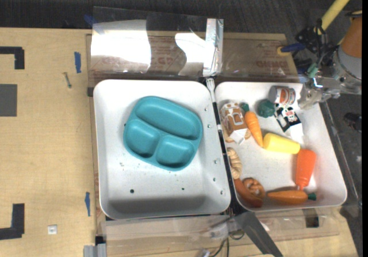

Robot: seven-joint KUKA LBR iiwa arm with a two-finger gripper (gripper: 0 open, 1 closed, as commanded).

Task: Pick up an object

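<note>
**Claw at the far corner of the toy bin**

On the left, a big teal plastic plate (pixel 164 132) with three dips, lying in the left white bin (pixel 103 135). In the right white bin (pixel 336 192), a small orange toy carrot (pixel 253 128), a yellow soft block (pixel 280 144) and a little white and red can (pixel 284 96). Just right of the can, up by the bin's back right corner, the grey claw (pixel 312 94). Open or closed: cannot tell. Nothing seen held.
</note>
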